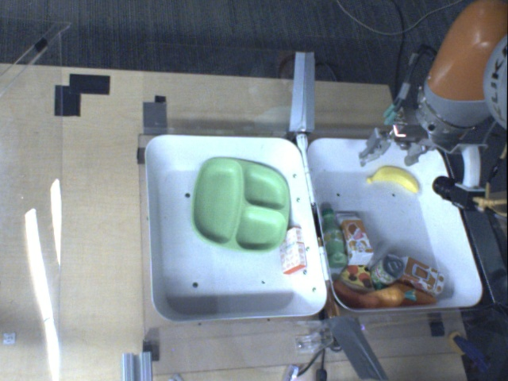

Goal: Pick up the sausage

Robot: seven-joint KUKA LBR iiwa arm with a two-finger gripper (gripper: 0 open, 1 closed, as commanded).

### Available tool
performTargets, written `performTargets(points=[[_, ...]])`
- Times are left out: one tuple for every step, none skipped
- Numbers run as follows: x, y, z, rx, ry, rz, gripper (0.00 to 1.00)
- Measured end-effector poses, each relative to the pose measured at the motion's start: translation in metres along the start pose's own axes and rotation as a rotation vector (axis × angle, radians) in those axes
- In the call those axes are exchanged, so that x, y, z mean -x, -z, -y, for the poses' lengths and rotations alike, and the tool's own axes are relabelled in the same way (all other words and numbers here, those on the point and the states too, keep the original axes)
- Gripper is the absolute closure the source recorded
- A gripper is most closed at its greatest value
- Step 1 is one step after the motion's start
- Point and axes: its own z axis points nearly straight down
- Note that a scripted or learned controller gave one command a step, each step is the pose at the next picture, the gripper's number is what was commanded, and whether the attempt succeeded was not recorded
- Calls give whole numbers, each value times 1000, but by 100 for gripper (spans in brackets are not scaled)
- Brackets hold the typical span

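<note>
Fingers of the gripper hang spread and hold nothing, poised over the far end of the right bin, just above a yellow banana. That position looks off target: the sausage, a reddish-brown curve, lies at the near wall of the same bin, well apart from the gripper. It is wedged under clutter, with a green bottle, a snack packet and a printed box crowding it. In the left bin sit a green divided plate and a small carton.
</note>
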Motion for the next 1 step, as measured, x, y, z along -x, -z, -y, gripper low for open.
performTargets(points=[[3,-122,37,-1,159,0,0]])
